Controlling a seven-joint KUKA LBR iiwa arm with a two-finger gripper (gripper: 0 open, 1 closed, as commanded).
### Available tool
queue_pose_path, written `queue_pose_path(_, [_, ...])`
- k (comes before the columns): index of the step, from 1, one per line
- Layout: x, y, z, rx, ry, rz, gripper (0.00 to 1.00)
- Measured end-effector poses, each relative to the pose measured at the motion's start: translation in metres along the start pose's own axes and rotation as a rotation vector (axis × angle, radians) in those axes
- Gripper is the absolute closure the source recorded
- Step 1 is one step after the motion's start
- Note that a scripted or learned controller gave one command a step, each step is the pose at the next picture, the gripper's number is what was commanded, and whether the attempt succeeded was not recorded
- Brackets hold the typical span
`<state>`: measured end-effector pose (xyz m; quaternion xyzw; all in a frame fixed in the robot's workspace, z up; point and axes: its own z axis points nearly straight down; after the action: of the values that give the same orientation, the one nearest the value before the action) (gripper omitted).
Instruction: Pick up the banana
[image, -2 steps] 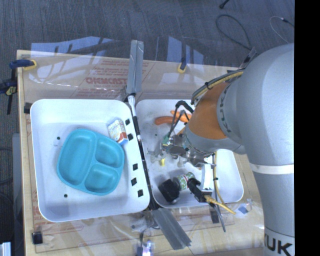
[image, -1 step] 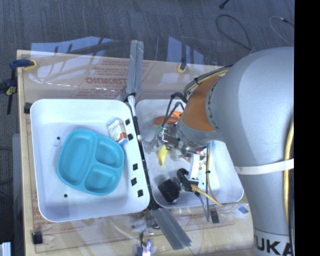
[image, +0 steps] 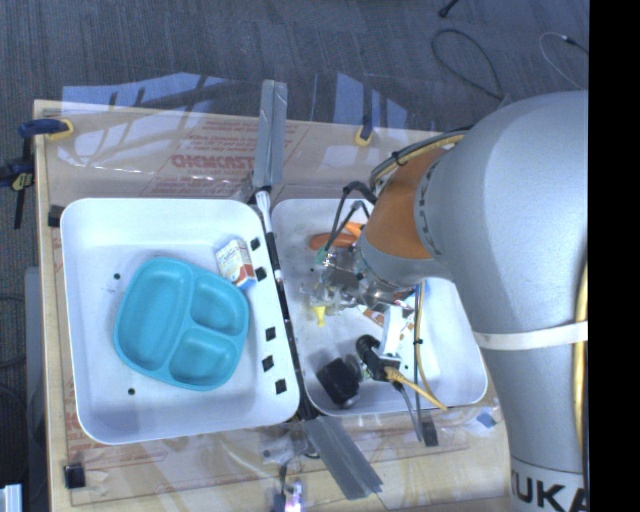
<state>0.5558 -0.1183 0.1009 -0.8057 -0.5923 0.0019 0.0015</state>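
Banana: a small yellow sliver, directly beneath and just left of the hand in the right bin; touching or not, cannot tell. Hand's state: cannot tell, hidden under the wrist. White "UKA" lettering on the arm at lower right. Red mirrored print on the table, unreadable. Arm bent steeply down into the right bin, orange band above the hand.

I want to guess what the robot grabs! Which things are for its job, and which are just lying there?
For the job: gripper, yellow piece beneath it (likely the banana).
Just lying about: blue plate, small carton, orange item, black item.
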Motion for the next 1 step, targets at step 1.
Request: queue_pose_path(1, [0.0308,0.0,-0.0907,-0.002,0.001,-0.226,1.0])
